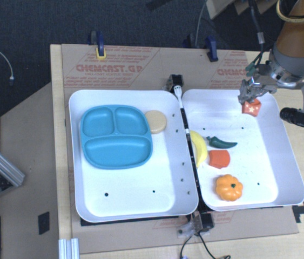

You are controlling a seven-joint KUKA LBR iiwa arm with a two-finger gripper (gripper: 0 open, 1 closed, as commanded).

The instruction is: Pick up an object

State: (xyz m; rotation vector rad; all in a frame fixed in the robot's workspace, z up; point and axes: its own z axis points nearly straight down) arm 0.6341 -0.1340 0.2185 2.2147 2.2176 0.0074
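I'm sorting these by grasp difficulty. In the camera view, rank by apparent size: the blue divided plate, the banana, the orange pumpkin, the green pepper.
1. blue divided plate
2. banana and orange pumpkin: look alike, unranked
3. green pepper

A small red strawberry-like toy (251, 108) hangs tilted just beneath the hand (250, 93), pinched between its fingers over the far right corner of the right-hand shallow white bin (281, 144), apart from the other items there.

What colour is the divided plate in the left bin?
Light blue. The divided plate lies in the left bin, shown clearly in the camera view.
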